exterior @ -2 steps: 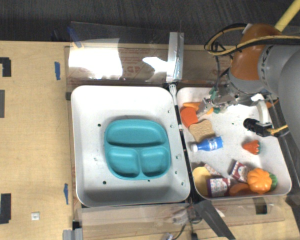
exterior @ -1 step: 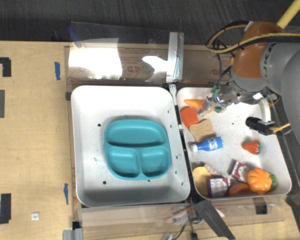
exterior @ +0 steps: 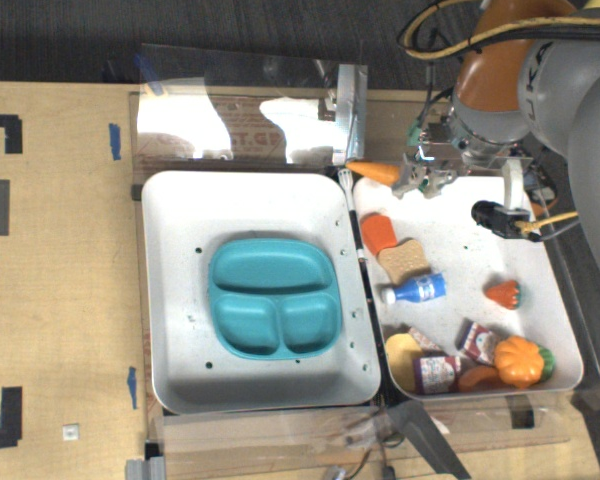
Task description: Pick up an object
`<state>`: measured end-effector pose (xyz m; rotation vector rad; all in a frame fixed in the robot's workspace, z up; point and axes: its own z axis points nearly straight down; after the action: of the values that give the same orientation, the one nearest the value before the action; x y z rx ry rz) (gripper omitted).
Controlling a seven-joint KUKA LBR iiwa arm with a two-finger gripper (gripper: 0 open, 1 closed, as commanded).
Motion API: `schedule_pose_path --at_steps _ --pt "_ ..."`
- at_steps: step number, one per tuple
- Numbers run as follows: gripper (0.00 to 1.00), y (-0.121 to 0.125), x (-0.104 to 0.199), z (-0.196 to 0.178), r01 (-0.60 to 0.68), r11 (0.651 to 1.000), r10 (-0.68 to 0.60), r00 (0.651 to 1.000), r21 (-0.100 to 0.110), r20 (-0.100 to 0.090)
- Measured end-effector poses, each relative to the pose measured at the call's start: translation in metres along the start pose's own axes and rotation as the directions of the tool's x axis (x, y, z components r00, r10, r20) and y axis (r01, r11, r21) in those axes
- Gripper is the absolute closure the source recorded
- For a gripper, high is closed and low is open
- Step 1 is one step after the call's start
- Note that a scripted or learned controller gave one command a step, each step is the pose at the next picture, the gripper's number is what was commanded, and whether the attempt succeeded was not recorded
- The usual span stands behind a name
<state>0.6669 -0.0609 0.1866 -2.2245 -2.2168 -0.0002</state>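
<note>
My gripper hangs over the back left corner of the right bin, open, with nothing between its fingers. An orange carrot lies just to its left against the bin's back rim. In front of it lie an orange-red block, a slice of bread and a small blue bottle. A strawberry lies at the right. Along the front edge sit an orange pumpkin, a red packet, a dark can and a yellow piece.
The left bin holds a teal divided tray. A black part with a yellow cable hangs from the arm over the right bin's back right. A clear panel stands behind the left bin.
</note>
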Motion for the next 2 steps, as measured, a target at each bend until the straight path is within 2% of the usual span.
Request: schedule_pose_path --at_steps 1,2 --pt "1.00 -0.1263 0.0146 0.0022 0.255 0.967 -0.255 0.967 0.001 -0.001" --pt "0.00 -0.1263 0.0142 0.0023 0.254 0.967 -0.254 0.967 0.001 0.000"
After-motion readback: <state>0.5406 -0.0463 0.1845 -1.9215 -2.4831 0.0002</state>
